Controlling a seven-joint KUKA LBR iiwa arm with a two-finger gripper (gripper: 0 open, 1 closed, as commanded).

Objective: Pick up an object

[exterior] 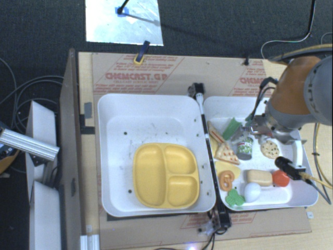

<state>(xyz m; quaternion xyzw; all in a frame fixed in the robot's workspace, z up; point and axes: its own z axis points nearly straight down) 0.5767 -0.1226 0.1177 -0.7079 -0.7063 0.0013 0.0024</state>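
Two-finger gripper [248, 134] low in right white bin [304, 197]; grip state unclear (wrist hides it). Small grey-green can [244, 149] directly beneath; triangular pizza-slice toy [226, 153] just left; round cookie [270, 149] just right.

One fixed camera, high above the worktop [156, 69], looking down at a slant; both white bins [112, 139] in frame at middling range; arm [299, 92] enters from the right
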